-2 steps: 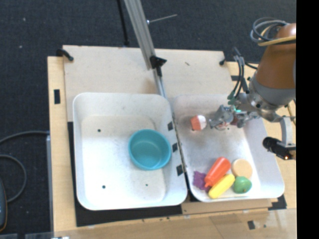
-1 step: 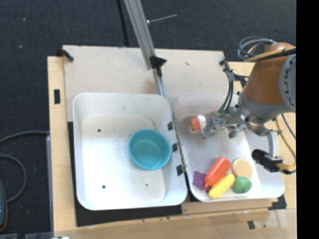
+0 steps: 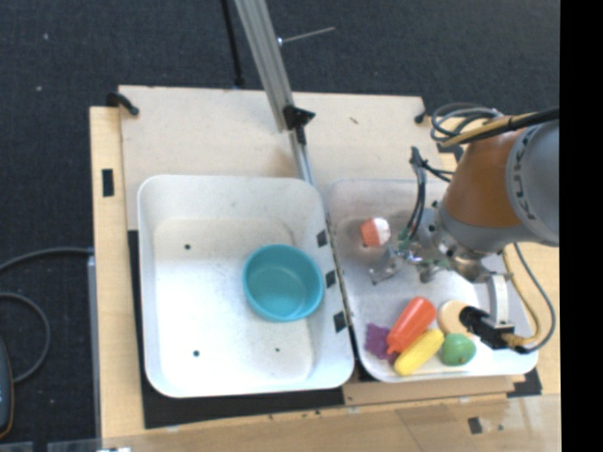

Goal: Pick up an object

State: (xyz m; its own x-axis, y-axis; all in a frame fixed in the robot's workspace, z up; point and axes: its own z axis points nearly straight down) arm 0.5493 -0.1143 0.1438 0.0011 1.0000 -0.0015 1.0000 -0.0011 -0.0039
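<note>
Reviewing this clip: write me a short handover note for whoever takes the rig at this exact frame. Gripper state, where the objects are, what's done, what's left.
Gripper: low over the middle of the right bin; the view does not settle whether it is open or shut, and nothing shows between it.
Right bin contents: small orange and white object just left of the gripper; at the front, a carrot, a yellow piece, a green ball and a purple piece clustered together.
Left bin: holds a teal bowl.
Done: no pick yet.
Left: grasp one object and lift it.
</note>
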